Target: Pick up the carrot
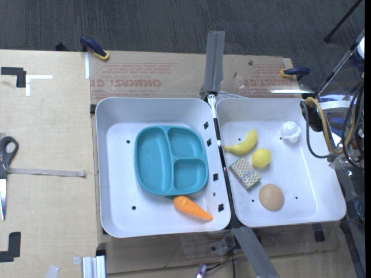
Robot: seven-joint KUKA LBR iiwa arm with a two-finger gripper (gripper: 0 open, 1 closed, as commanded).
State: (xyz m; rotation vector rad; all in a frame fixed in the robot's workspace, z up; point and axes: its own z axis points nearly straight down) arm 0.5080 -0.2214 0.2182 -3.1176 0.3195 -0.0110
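Observation:
An orange carrot lies in the left white bin, near its front wall and towards the front right corner. Its thick end points left and its tip points right. It rests just in front of a teal divided plate, close to or touching the plate's front rim. Nothing covers the carrot.
The right bin holds a banana, a lemon, a patterned sponge block, a brown round thing and a white crumpled item. Cables hang at the right edge. Scissors lie on the bench at far left.

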